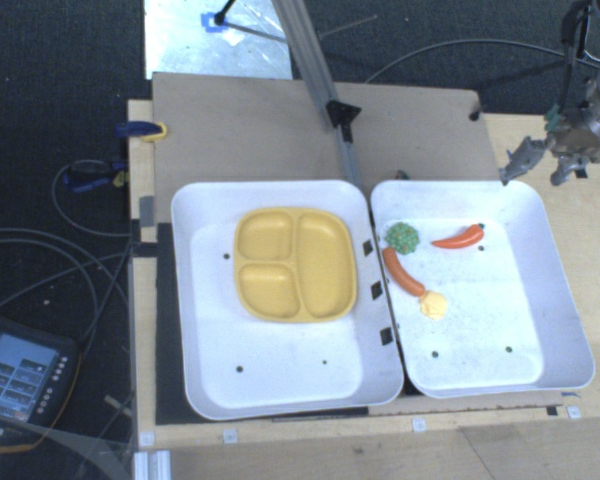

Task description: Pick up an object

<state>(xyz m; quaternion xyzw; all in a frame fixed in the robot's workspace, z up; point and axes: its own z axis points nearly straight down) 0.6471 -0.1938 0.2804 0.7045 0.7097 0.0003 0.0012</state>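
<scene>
Your gripper (542, 164) hangs at the upper right, above the far right corner of the right bin (555, 298), with its two fingers (513, 162) spread apart and nothing between them.

Look down and left from it and you count four small items in the right bin, all in its left half. One red-orange pepper (459, 237) lies nearest the gripper, near the far wall, stem end to the right. One green broccoli piece (402, 236) sits to its left, close to the bin's left wall. One orange sausage (403, 272) runs at a slant from just below the broccoli down to the right. One yellow lump (433, 306) lies at the sausage's lower end, touching it or nearly so; you cannot tell which. All four are well apart from the gripper.

Further left you have the second bin (205, 368), which holds one yellow plate (295, 265) with three compartments, set in its far half. That makes two bins side by side on the counter (240, 128).

Off the counter's left edge you see one tablet-like pendant (18, 368) and loose cables (80, 258) on the dark floor.
</scene>
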